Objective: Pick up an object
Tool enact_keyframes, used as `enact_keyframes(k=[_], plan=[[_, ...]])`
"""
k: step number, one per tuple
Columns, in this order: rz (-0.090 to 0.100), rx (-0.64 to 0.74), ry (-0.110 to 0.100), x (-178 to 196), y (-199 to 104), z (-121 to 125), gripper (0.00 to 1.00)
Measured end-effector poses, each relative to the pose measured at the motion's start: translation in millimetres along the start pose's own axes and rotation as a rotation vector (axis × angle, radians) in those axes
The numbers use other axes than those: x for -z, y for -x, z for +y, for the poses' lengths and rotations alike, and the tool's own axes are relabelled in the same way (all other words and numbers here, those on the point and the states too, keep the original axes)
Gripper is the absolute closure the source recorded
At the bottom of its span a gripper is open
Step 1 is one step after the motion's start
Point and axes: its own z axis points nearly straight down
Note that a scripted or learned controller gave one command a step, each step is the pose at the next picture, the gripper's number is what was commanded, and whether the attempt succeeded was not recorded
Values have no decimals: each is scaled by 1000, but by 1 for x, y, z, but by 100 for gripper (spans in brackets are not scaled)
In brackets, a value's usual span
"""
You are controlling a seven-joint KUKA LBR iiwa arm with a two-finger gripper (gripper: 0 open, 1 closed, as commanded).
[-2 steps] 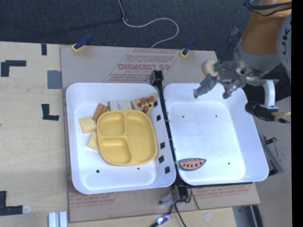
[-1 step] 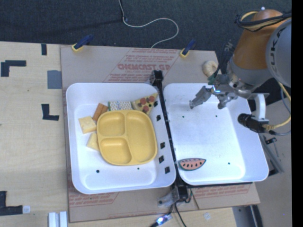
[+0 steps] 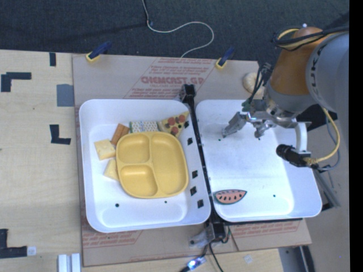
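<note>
Watermelon slice (image 3: 230, 196): one, right bin (image 3: 295, 205); jaws spread.

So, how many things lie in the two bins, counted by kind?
Yellow divided plate: 1
Watermelon slice: 1
Small food pieces beside the plate: about 5, partly hidden
Total: about 7

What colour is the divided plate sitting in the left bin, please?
The divided plate is plain yellow, seen clearly in the camera view.
</note>
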Motion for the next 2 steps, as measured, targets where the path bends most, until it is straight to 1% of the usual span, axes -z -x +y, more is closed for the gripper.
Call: enact_keyframes(k=[1,2], plan=[[0,0,-1,-64,4,0,0],[0,1,3,-92,3,0,0]])
